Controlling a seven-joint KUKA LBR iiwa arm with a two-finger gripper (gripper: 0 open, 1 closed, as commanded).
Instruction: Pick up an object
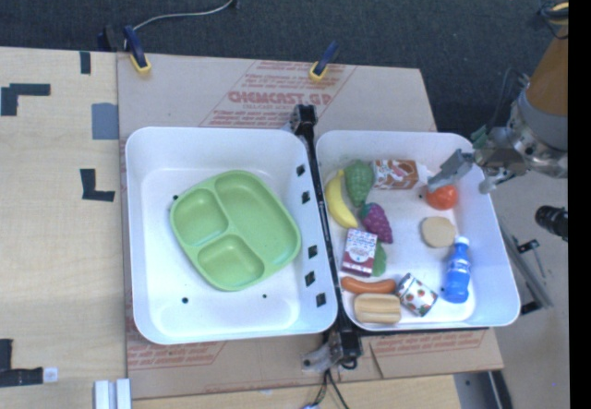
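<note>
1. The end effector [447, 175] sits over the right bin's [506, 306] upper right, right above an orange-red toy [442, 197]. Can't tell its grip state.
2. That toy's roundish, so no clear long axis.
3. Two bins; the left bin [148, 301] has one green tray [235, 228].
4. One banana [338, 201], one blue bottle [456, 270] standing roughly top-to-bottom.

Both bins are white: the left bin [148, 241] holds a pale green divided plate [235, 229]. In the right bin [494, 241] lie a yellow banana [338, 204], a dark green vegetable [358, 180], purple grapes [376, 221], an orange-red tomato [442, 197], a tan biscuit [438, 232], a blue bottle [456, 270] with a white cap, and a red-and-white carton [359, 252]. The table [55, 241] is light wood under brown cardboard [369, 93] printed in red.
</note>
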